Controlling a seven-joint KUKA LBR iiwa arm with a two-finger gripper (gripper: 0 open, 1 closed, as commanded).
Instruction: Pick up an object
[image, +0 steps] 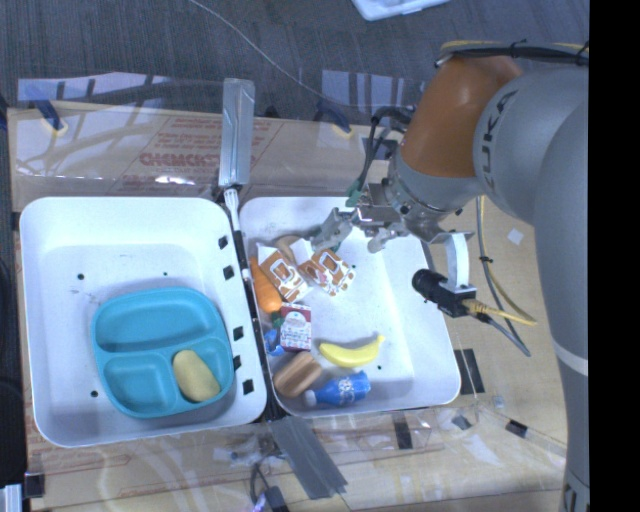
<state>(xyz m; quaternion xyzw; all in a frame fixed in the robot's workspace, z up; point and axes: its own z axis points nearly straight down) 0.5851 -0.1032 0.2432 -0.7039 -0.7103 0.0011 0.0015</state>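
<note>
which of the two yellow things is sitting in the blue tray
The potato-like yellow lump, in the blue tray's lower right compartment in the left bin. The other, the banana, lies in the right bin among the clutter.

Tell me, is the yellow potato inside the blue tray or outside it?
Inside. The yellow potato lies in the lower right compartment of the blue tray, within its rim, in the left bin.

Fixed overhead camera, slanted down, both bins (60, 420) framed
</note>
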